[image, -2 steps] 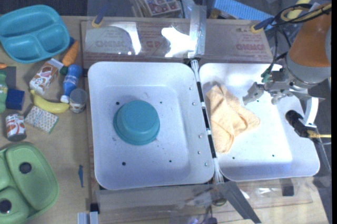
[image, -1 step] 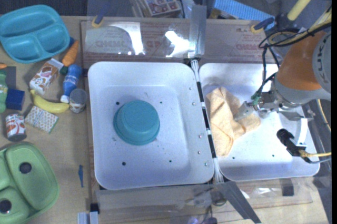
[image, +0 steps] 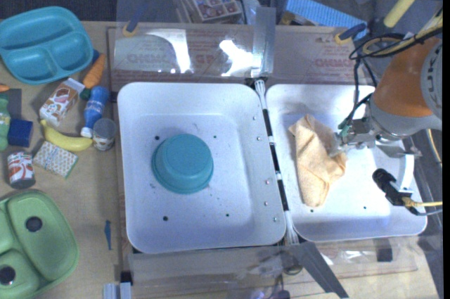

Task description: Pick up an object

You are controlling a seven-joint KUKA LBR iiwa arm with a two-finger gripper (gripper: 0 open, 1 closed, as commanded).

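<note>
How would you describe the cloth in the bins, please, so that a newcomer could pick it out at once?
Look at the right white bin, the one the grey and orange arm reaches into. The cloth lies crumpled along that bin's left side, just beside the gripper. It is soft and pale yellow, unlike the round teal bowl upside down in the left white bin.

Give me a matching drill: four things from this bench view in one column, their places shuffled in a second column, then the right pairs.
Things:
1. teal bowl
2. yellow cloth
3. banana
4. blue divided tray

Places:
A. right bin, beside the tool
B. bench's far left corner
C. left bin
D. on the bench, left of the bins

Pairs: 1-C, 2-A, 3-D, 4-B
</note>
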